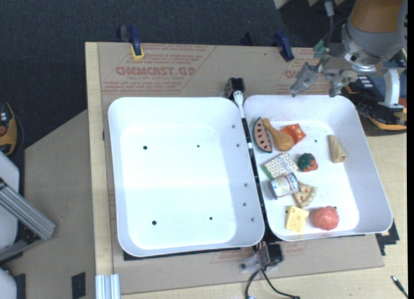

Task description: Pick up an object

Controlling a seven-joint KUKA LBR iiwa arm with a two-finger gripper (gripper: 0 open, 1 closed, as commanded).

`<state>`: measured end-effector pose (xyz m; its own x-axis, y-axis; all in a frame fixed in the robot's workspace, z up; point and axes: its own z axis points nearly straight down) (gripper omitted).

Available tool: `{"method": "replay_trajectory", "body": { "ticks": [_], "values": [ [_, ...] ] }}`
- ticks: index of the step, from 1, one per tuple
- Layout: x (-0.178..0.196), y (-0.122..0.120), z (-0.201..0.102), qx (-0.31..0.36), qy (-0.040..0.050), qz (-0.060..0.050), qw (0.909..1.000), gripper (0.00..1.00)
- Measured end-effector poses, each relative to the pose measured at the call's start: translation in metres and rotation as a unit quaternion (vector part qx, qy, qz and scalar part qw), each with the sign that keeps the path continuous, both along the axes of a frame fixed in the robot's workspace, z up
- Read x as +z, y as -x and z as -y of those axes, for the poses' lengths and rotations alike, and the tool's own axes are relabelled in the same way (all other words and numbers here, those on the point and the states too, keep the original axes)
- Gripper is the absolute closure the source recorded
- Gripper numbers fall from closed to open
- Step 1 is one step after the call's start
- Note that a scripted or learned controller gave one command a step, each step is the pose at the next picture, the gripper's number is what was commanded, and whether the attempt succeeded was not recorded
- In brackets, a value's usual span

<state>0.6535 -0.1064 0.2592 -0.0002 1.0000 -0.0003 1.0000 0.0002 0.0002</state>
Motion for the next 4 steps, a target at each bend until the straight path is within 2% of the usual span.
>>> {"method": "replay_trajectory", "body": {
  "ticks": [1, 2, 3, 4],
  "values": [
    [-0.157, 0.005, -0.006, 0.000, 0.0014, 0.007, 1.0000, 0.00],
    [-0.147, 0.005, -0.005, 0.000, 0.0030, 0.008, 1.0000, 1.00],
    [-0.148, 0.006, -0.005, 0.000, 0.0028, 0.007, 1.0000, 0.00],
    [-0.137, 0.005, -0.005, -0.001, 0.0031, 0.009, 1.0000, 1.00]
  ]
}}
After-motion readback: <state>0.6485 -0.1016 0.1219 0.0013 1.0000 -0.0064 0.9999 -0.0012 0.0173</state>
